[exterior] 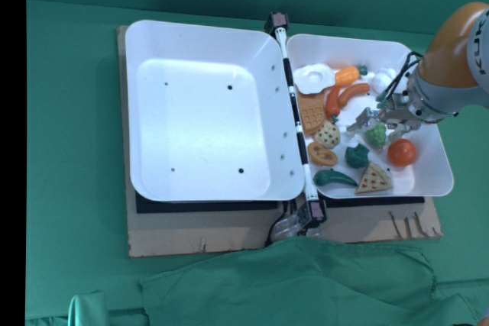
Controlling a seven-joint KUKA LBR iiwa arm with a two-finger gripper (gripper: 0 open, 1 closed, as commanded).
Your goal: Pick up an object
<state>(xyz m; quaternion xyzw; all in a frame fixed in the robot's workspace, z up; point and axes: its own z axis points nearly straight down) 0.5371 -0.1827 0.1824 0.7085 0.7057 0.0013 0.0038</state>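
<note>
**Broccoli just under the gripper**

The pale green broccoli [375,135] lies in the right bin [437,178], touching or just below-right of the gripper [365,119], tomato [402,153] beside it. The arm reaches in from the right, wrist low; gripper state: I cannot tell.

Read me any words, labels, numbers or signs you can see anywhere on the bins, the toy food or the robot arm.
There is no readable text.
The left bin, the right bin and the toy food carry no printing.
A dark mark on the arm's orange band is cut off and too blurred to read.
</note>
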